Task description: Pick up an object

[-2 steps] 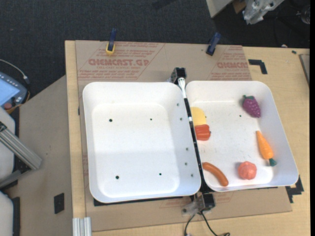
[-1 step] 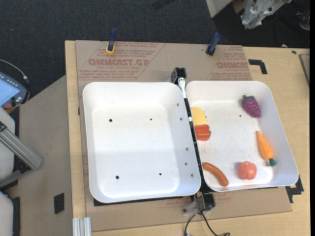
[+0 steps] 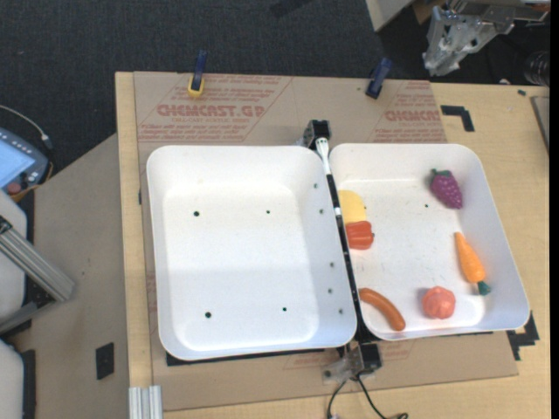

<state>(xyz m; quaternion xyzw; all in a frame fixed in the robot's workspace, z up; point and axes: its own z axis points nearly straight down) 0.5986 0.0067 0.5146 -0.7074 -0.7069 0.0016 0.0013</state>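
The right bin (image 3: 410, 166) holds several toy foods. A purple grape bunch (image 3: 445, 188) lies near its far right corner. A yellow piece (image 3: 351, 205) and a red piece (image 3: 359, 234) sit against the divider on the left side. An orange carrot (image 3: 469, 261) rests along the right wall. A red tomato (image 3: 439, 302) and an orange-red sausage (image 3: 383, 308) lie by the near rim. My gripper (image 3: 444, 55) hangs high beyond the bench's far right edge, well apart from every object, with nothing visibly between its fingers.
The left bin (image 3: 231, 251) stands beside the right one on a brown board (image 3: 262, 103). A yellow clamp (image 3: 197, 80) and a blue clamp (image 3: 378, 78) grip the board's far edge. A black latch (image 3: 316, 133) sits where the bins meet.
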